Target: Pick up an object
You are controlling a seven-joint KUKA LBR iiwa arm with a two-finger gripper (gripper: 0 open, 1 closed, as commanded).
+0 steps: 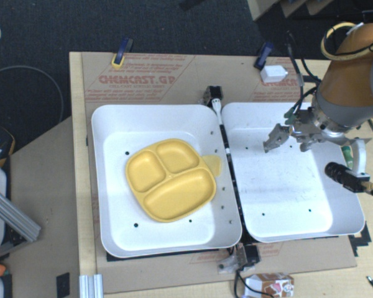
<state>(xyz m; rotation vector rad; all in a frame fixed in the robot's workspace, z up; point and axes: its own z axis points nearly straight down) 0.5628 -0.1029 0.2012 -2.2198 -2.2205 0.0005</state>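
Observation:
A yellow divided plate with three compartments lies flat in the left bin. A small pale yellow piece peeks out from under its right rim. My gripper hangs over the upper part of the right bin, well to the right of the plate. Its fingers stand open and nothing is between them. The grey arm with its orange band comes in from the upper right.
The bins meet at a black-clipped divider. A small white box and blue clamps sit on the cardboard behind the bins. A green and white object and a black fitting hang at the right bin's right edge.

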